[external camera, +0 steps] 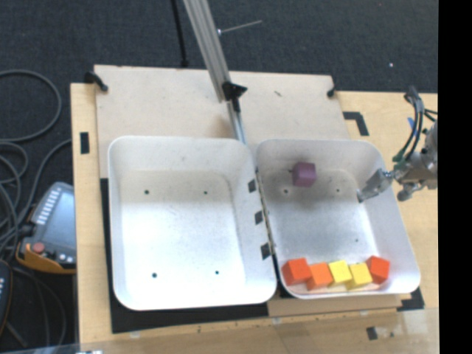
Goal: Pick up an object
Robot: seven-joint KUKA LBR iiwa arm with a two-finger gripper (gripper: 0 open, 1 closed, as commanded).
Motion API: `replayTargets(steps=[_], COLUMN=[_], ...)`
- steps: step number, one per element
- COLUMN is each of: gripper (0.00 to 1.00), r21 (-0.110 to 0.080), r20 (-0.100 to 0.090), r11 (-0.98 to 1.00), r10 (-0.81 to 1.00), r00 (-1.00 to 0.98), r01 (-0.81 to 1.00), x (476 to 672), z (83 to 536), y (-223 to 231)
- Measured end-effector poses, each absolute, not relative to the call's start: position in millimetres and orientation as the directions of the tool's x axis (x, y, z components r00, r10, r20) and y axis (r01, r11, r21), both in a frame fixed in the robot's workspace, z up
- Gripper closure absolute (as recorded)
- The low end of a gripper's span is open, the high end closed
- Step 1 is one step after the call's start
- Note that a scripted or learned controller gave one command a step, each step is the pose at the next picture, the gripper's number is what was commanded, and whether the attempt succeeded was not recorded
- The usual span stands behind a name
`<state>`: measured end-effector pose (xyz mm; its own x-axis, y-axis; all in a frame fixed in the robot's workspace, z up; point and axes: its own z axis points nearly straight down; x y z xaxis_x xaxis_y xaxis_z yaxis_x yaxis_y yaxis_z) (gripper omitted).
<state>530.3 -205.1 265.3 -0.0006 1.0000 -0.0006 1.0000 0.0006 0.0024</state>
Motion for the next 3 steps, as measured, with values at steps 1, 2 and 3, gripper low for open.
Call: replayTargets(steps=[1,2,3], gripper=[0.00,0.00,1.00], r21=[-0.003,0.007,0.003], r20=[0.001,0.006,-0.004], r11=[0.006,0.005,0.009], r10=[1.000,1.000,1.000], r00=[-0.006,-0.006,-0.009], r01=[1.000,1.000,1.000], x=[590.4,656.5,653.2], z=[185,117,128], y=[-179,-154,-159])
